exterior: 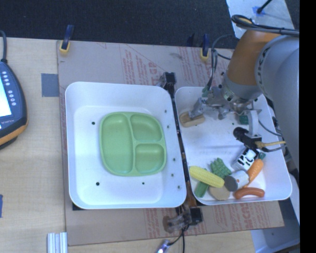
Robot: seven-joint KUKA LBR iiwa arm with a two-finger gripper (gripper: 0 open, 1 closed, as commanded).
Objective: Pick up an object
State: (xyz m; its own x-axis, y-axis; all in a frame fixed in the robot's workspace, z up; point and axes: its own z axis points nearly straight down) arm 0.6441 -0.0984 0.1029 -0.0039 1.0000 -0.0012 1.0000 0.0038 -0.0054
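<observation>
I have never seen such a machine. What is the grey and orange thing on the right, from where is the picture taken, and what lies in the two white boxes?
It is a robot arm, and one camera above the bench looks down on it at a slant. At its end is a two-finger gripper, low in the right bin, right by a tan block; I cannot tell if it holds the block. The left bin contains a green divided plate. The right bin also has toy food: a corn cob, a carrot, a sausage and something green.
</observation>
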